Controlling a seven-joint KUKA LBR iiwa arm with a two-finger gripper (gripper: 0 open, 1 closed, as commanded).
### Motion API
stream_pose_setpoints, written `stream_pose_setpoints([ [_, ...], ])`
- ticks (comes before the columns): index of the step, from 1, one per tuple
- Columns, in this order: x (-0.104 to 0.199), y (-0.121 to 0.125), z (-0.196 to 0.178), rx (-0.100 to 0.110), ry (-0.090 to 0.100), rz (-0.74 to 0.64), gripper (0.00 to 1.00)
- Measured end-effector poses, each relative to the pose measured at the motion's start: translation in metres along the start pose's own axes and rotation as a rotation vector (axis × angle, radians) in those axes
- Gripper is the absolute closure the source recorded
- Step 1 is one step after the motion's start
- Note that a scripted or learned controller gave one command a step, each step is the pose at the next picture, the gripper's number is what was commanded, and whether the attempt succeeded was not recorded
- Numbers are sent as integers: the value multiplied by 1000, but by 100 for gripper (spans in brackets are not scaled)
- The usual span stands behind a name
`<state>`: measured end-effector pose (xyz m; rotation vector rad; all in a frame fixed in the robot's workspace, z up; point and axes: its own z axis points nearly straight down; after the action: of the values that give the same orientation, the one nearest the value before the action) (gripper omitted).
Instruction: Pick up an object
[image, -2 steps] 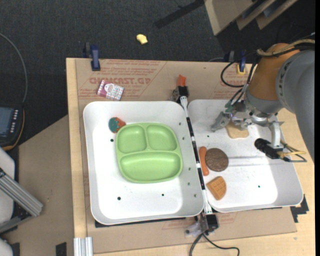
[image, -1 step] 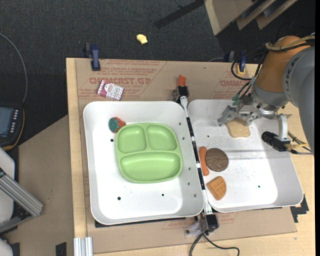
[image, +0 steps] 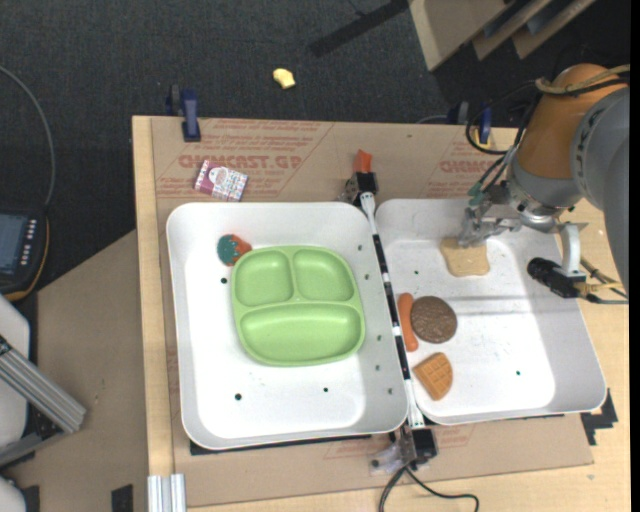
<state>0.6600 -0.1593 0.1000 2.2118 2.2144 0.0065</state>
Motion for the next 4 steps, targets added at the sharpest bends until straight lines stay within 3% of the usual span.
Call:
stream_pose_setpoints([
  [1, 0, -1, 1, 2, 0, 0, 0],
  [2, 19, 1, 14, 9, 2, 0, 0],
  [3, 18, 4, -1, 0, 0, -1, 100],
  [4, 18, 4, 1, 2, 0, -1, 0],
])
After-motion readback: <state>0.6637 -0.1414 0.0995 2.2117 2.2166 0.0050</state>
